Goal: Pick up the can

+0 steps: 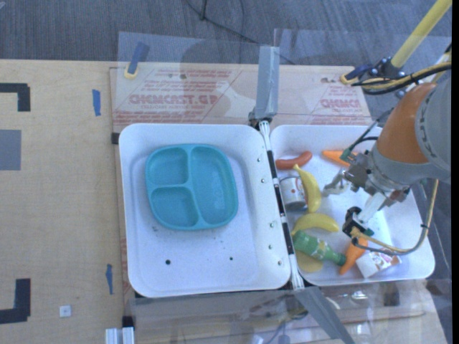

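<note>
The can (292,190) is small and silver with a dark label. It sits in the right bin (412,221) against the bin's left wall, and a yellow banana (310,189) touches its right side. My gripper (343,182) hangs over the middle of the right bin, to the right of the banana and apart from the can. Nothing shows between its fingers.
The right bin also holds a red sausage (294,160), a carrot (334,155), a yellow fruit (315,224), a green bottle (320,248), a second carrot (350,258) and a white carton (377,263). A teal divided plate (191,185) lies in the left bin (208,264).
</note>
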